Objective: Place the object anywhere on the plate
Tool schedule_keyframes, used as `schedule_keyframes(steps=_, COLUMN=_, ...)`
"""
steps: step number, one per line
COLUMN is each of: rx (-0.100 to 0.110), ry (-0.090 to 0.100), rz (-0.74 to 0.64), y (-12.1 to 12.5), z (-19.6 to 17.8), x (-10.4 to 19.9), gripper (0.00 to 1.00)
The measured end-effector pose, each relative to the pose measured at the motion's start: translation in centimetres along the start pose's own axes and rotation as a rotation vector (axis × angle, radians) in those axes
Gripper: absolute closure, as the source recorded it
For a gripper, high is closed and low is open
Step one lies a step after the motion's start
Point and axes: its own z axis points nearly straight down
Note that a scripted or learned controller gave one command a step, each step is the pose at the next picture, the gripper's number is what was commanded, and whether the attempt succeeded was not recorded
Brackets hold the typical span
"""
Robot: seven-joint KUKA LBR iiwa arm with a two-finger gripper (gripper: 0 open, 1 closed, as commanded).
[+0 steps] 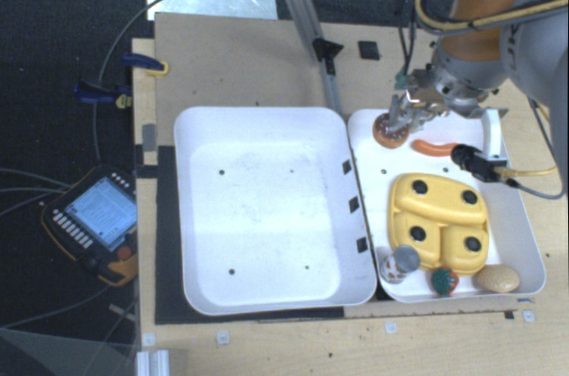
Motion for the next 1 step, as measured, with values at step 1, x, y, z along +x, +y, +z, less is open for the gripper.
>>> schedule_keyframes(steps=1, rx=0.002, ry=0.0, rz=0.0, y=-1.28, z=0.35, x=4.72, gripper=1.0)
